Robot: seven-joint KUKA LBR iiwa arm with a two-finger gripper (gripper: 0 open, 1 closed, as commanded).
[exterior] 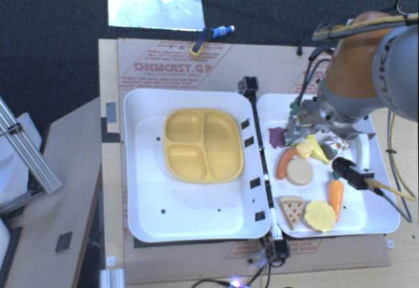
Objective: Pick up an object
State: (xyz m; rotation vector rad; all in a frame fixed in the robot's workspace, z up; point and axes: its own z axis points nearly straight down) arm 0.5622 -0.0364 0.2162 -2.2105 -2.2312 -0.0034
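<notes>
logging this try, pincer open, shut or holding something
pincer: cannot be told; it is low in the right bin among the toy food.

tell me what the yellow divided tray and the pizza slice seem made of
Yellow divided tray: likely moulded plastic, matte with a faint sheen; its compartments have smooth rounded edges and one even colour. Pizza slice: looks like a toy, probably plastic or rubber, with flat colours and a thick tan crust; the view leaves it open.

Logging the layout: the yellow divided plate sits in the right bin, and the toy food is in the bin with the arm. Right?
Not quite. The camera view shows the yellow divided plate in the left bin. The toy food, such as the pizza slice and carrot, is in the right bin with the arm.
</notes>
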